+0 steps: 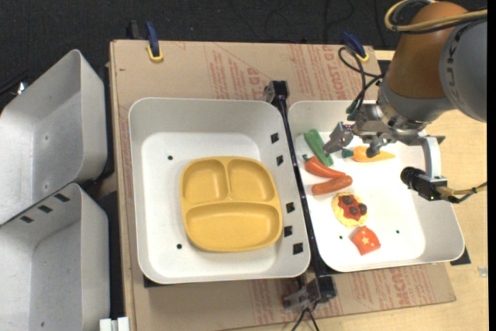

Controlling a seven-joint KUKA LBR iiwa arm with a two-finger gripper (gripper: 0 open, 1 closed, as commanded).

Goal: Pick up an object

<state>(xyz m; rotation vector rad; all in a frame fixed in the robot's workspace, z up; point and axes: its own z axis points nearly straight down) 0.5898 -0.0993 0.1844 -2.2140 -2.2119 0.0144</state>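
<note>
Nearest the camera, at six o'clock along the bench's front edge, a small dark clamp [310, 292] grips the seam where the two bins meet.

At about two o'clock the gripper [360, 140] hangs over the far part of the right bin [442, 240], its two fingers spread wide and nothing between them; the left fingertip lies near the green piece, the right one just above the orange piece. Behind it the arm [434, 50], smooth grey metal with a glossy orange band, runs out of view at the right, so its base is cut off. A black block [418, 182] on a white bracket juts from the wrist toward four o'clock.

Just below the fingers lies an orange wedge [372, 156], partly hidden by them, its shape hard to make out. A green pod-like piece [317, 146] points its long axis from eleven to five o'clock. Touching its lower end, a red pepper-like piece [317, 167] points the same way. A brown sausage [332, 184], rounded and smooth, lies with its long axis from eight to two o'clock. Below it sits a round yellow pizza toy [349, 208] with dark red toppings, then a red wedge [365, 240].

In the left bin [155, 167], matte white with rounded corners, rests a yellow divided plate [231, 203] with three compartments.
</note>
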